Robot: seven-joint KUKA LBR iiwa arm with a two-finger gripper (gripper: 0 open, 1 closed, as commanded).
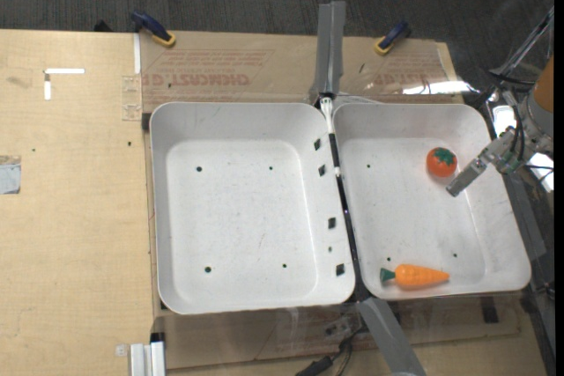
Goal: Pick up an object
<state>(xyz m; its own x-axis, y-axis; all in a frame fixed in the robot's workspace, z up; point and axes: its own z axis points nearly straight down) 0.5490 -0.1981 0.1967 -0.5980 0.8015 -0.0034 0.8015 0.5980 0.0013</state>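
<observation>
A small red tomato [441, 162] with a green top lies in the right bin [493, 277], toward its far right side. An orange toy carrot [419, 276] with a green end rests along that bin's front wall, its tip pointing right. My gripper [460, 182] reaches in over the bin's right rim and hangs just to the right of and slightly in front of the tomato, its tip close to the tomato. Nothing is seen held in it.
The left bin [163, 189] sits beside the right one, with a row of black clips [333, 189] along their shared edge. A grey post [330, 48] stands behind the bins. Cables and arm parts crowd the right edge.
</observation>
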